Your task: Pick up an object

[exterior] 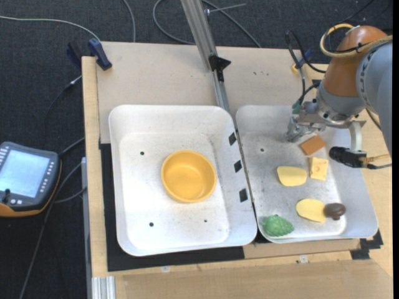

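Observation:
My gripper (302, 130) hangs over the far part of the right bin (262, 126), just left of and above an orange-brown block (312, 145). Nothing shows between its fingers. Closer to the front lie a pale yellow oval piece (291, 176), a small yellow cheese-like wedge (318, 168), another yellow oval piece (310, 209), a dark brown round piece (335, 211) touching it, and a green leafy piece (276, 225) at the front left corner.
The left bin (134, 167) holds a yellow bowl (188, 176) near its middle. A metal pole (202, 36) slants across the bench behind the bins. Black clips (237, 165) sit along the seam between the bins. A teach pendant (25, 178) lies off the bench's left.

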Action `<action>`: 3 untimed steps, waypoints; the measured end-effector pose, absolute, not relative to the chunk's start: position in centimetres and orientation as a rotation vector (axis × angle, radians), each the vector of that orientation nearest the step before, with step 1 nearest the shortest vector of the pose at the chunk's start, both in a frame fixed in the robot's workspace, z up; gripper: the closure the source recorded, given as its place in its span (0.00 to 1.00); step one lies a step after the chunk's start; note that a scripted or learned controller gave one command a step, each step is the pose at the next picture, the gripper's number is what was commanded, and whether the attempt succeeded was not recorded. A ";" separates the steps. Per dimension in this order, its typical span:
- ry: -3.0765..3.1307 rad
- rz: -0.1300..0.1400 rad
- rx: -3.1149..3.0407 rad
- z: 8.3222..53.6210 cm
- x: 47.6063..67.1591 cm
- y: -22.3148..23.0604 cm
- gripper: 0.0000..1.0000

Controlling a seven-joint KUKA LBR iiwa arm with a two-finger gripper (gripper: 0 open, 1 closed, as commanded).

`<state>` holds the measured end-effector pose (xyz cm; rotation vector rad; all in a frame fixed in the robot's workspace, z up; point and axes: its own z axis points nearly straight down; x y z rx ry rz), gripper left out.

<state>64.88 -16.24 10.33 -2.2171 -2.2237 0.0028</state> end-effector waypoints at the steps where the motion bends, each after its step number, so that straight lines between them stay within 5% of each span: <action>1: -2.224 -0.001 -2.221 14.7 65.2 -16.9 1.00; 3: -2.226 -0.002 -2.221 24.9 66.4 -16.6 1.00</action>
